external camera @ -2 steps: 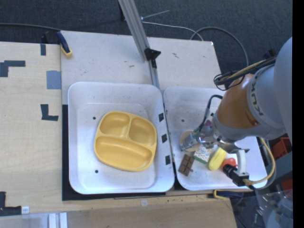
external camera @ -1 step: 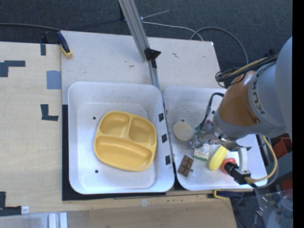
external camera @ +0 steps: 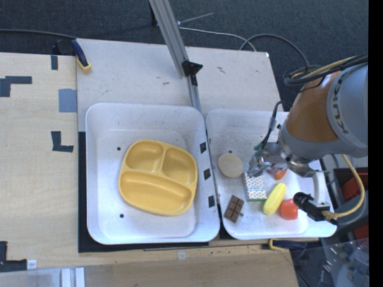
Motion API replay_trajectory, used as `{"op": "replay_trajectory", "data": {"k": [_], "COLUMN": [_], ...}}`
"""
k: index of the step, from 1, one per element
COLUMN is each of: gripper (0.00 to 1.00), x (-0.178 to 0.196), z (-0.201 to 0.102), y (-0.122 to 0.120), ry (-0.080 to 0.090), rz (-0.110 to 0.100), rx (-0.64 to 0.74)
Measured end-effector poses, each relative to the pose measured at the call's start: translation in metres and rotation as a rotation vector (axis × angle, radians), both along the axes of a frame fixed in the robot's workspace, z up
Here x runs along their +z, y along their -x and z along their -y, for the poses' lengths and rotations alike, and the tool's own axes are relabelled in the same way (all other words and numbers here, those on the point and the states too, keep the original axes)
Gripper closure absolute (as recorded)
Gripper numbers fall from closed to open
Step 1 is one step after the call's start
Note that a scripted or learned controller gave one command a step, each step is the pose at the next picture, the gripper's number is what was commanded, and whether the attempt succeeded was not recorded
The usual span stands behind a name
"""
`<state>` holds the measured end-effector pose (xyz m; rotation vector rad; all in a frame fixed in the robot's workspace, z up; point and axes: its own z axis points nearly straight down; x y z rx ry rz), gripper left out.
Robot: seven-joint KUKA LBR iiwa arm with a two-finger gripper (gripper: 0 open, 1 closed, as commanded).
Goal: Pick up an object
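I have the gripper low in the right bin, but I cannot tell its state from this slant. Directly under and just below it lies a small patterned carton, my likeliest target. A tan disc sits just to its left, a yellow banana-like toy and red piece crowd its lower right, leaving little clearance.

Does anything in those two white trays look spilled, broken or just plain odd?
Nothing looks spilled or broken. The yellow divided plate sits alone and slightly askew in the left bin, while the small items, such as the brown block and yellow piece, crowd the right bin.
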<state>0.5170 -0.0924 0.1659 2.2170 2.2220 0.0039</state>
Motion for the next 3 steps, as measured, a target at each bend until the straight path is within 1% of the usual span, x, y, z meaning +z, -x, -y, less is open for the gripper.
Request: {"op": "replay_trajectory", "data": {"k": [1,2,3], "gripper": [1.00,1.00,1.00], "x": [0.052,0.044,0.058], "z": [0.000,-0.042,-0.090], "y": [-0.001,-0.026,-0.054], "ry": [0.001,-0.001,-0.002], "rz": [0.000,-0.005,-0.003], "rx": [0.000,0.004,0.005]}}
